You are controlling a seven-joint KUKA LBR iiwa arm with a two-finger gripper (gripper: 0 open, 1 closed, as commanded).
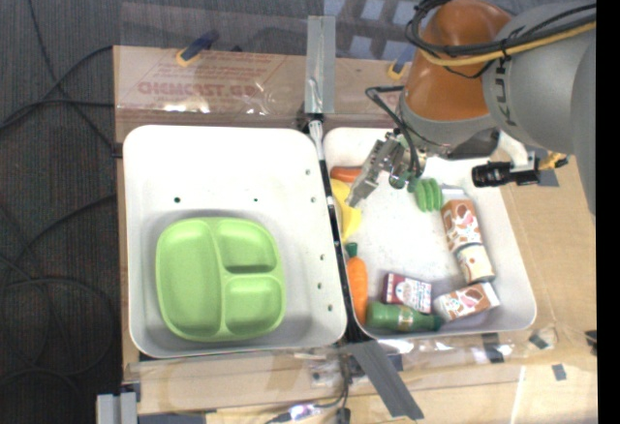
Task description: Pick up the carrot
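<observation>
Near edge of right white plastic bin (518,316): green bottle (402,318), small red carton (407,290), brown-white packets (467,300). Orange tapered carrot (357,287) lies against bin's left wall, just above bottle, untouched. Left white bin (145,161) holds lime-green divided plastic tray (221,277).

Farther back: my two-finger gripper (378,170) hangs over bin's upper left, fingers parted, nothing between them. Carrot well apart from gripper, nearer camera.

Status: pick not yet done. Remaining: reposition over carrot, descend, close, lift.

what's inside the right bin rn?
In the right bin: carrot along the left wall, green bottle, two cartons, a can, a green item. The hand covers part of the yellow-orange items.
</observation>
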